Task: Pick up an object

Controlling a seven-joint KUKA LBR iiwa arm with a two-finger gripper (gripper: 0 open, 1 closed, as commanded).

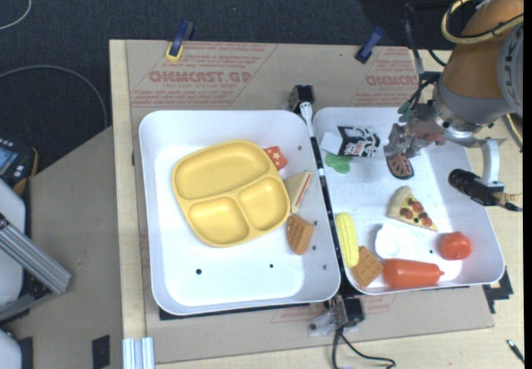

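Landmark is the yellow divided plate (231, 203), sitting left-centre in the left bin (158, 268) with three compartments showing. Tucked against the plate's upper right edge: a small red-and-white piece (276, 159). Touching its right edge: a sandwich wedge (298, 189), tilted. Just below that, off the plate's lower right corner: a brown waffle-like piece (300, 233). Further right of the plate, past the divider between bins, the right bin (490, 263) holds everything else. Nearest the plate on that side: a corn cob (346, 238) lying lengthwise along the bin's left wall, with a brown cookie-like piece (366, 268) at its lower end. Up and right of the plate: a green piece (338, 164) and a black-and-white carton (358, 142), almost touching each other. Further right again: a pizza slice (411, 209), a white round piece (391, 240) below it, an orange carrot-like item (411, 273) touching that piece along the bin's near wall, and a red tomato (455, 246) beside them. The gripper (402, 145) is well right of the plate, over the right bin's upper part, pointing down. A dark brown-red oval item (401, 164) sits right at the fingertips, looks clamped between them, but whether it's lifted off the bin floor is unclear.
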